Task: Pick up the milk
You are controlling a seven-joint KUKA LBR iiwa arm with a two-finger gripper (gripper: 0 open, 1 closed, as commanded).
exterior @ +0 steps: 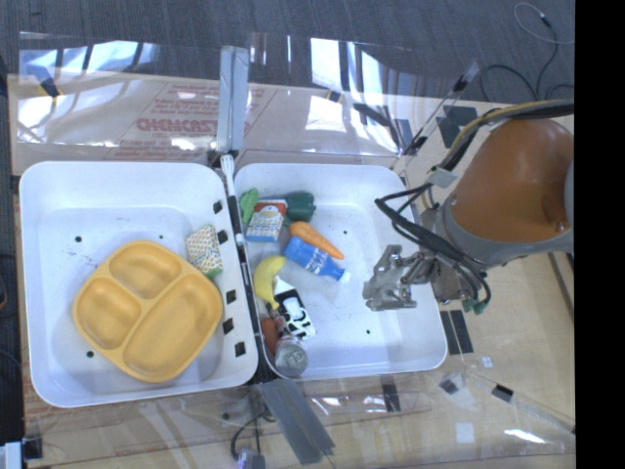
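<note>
Milk (292, 317) between banana (267, 277) and can (290, 359); gripper (390, 283) apart, fingers' state unclear

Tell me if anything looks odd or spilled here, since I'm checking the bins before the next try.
Nothing looks spilled or damaged. The right bin holds its items jumbled against its left wall: the milk carton lies tipped beside the banana and a can. The gripper hovers apart from them.
</note>
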